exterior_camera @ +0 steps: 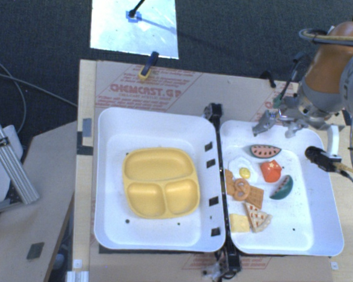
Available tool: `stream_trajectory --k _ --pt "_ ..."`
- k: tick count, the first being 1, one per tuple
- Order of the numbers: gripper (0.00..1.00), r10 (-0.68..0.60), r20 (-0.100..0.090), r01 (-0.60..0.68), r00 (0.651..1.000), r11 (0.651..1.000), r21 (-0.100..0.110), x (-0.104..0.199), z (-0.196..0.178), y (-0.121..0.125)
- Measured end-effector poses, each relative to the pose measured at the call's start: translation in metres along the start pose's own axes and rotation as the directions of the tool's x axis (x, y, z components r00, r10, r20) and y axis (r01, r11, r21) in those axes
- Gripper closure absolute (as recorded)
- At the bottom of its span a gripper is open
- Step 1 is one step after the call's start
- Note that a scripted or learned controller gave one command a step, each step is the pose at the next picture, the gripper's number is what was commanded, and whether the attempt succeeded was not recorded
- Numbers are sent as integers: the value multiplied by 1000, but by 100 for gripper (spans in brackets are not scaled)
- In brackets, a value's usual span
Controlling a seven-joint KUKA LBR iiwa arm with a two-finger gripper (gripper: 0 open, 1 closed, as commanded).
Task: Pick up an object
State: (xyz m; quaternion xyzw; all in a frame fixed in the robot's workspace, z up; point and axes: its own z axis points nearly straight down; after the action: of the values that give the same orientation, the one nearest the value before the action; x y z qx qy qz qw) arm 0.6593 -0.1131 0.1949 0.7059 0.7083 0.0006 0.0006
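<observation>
- The hand (276, 122) hangs over the far rim of the right bin (323, 202), fingers spread apart with nothing between them; I judge this the approach step, before any grasp.
- Candidates lie in the right bin: a watermelon slice (265, 151) nearest the hand, a red piece (271, 170) just below it, a green slice (282, 187) to its right, a fried egg (242, 171), a pretzel (241, 188) on crackers (252, 196), a yellow block (239, 222) and a pizza wedge (258, 219).
- The left bin (111, 163) holds a yellow tray (160, 182), well apart from the hand.
- The next move likely calls for coming down over the watermelon slice or the red piece; the pretzel group touches and overlaps, so a clean grip there looks harder.
- The arm is cut off at the right edge, and a black part (317, 157) by the bin's right side is hard to identify.
- The flat toys may be too thin to pinch easily.
</observation>
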Motion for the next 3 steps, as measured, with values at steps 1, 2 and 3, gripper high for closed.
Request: stream_trajectory --k 1,2,3 --pt "0 6 -2 -6 1000 1000 13 -18 101 -71" --pt "0 5 -2 -5 1000 1000 7 -6 111 -156" --pt "0 -9 -4 9 1000 1000 -9 78 5 -163"
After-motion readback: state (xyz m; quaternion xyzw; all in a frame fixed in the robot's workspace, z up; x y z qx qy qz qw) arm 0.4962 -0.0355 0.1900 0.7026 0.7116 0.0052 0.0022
